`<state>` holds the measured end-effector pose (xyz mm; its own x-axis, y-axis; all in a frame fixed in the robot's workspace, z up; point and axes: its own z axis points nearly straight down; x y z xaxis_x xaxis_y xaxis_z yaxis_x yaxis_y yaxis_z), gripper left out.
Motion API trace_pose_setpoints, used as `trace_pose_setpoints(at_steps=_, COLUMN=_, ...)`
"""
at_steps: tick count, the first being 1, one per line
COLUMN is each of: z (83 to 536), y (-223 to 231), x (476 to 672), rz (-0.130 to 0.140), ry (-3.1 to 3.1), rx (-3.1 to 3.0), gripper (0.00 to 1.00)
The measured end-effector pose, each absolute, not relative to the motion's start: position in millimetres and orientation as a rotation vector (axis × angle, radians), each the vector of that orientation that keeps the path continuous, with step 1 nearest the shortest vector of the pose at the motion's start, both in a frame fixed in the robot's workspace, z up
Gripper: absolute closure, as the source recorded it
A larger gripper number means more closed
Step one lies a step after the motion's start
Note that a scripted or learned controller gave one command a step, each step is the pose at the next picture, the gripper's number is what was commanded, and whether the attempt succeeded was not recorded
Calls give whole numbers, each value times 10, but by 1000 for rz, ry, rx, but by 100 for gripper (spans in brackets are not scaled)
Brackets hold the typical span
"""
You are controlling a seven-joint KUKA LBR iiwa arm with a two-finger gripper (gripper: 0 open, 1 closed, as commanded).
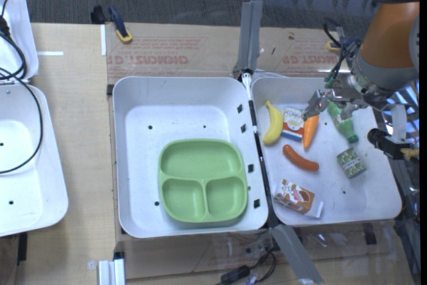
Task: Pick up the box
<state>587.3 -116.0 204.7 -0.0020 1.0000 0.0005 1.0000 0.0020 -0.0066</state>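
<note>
White right bin [373,207] holds box [292,123], banana [271,123], carrot [310,131], sausage [301,158]

Desk [73,50] w/ two white bins. Left bin [127,143]: green tray [202,180] at 6 o'clock. Right bin [383,193]: banana [272,122] at 10, box [297,197] at 7, sausage [301,158] centre, carrot [310,131] just beside a carton [292,123], green bottle [345,127] at 1, small green pack [351,163] at 3. Arm's jaws [319,103] hover at 12, above carrot top, nothing seen btw them.
</note>
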Motion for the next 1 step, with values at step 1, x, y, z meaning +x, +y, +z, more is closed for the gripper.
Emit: trace_pose_setpoints(at_steps=1, z=3012, y=-1198, x=5807, rz=8, ry=-2116, rx=-2321, gripper=0)
